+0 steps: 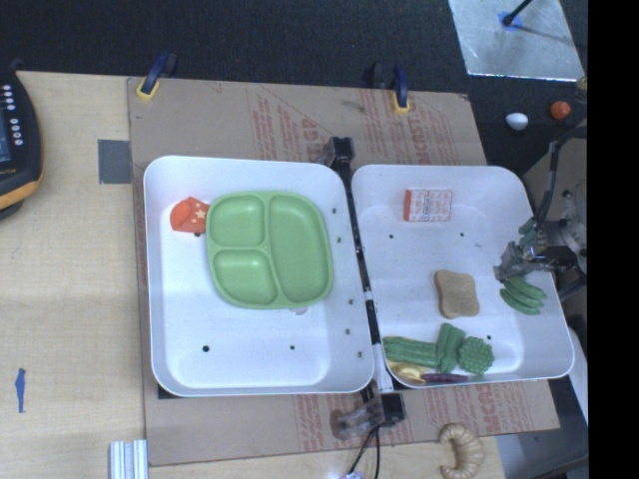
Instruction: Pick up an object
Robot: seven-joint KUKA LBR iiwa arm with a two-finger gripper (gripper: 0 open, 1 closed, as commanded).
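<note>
The hand (521, 259) is seen at the right bin's (399, 183) right wall, just above a green pea pod (523, 296); whether it is parted or closed cannot be told. The pod is judged light, stiff and slick, best taken across its middle. A green divided plate (270, 248) is held in the left bin (175, 357).

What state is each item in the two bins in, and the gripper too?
Green divided plate: flat, upright, in the left bin.
Red item: beside the plate's left edge, partly tucked under it.
Red-and-white packet: lying flat in the right bin.
Tan slice: flat, apart from the others.
Green vegetables: piled at the near wall.
Green bunch: lying just below the gripper.
</note>
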